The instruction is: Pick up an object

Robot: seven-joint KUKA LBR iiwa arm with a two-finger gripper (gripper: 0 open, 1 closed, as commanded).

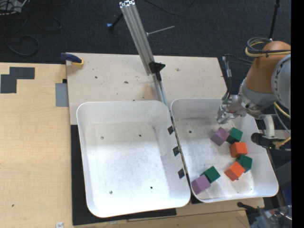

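Gripper (pixel 227 114), metallic, low over the right bin (pixel 266 189) near its far wall, w/ finger state not readable, above matte cube blocks: purple block (pixel 220 136) touching green block (pixel 234 135), orange block (pixel 239 149) just beside; smooth white left bin (pixel 95 113) speckled w/ dark dots.

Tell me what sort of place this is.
Likely a robotics lab test bench: a robot arm reaches over two white bins, one holding coloured blocks, with loose cables on the dark floor behind.
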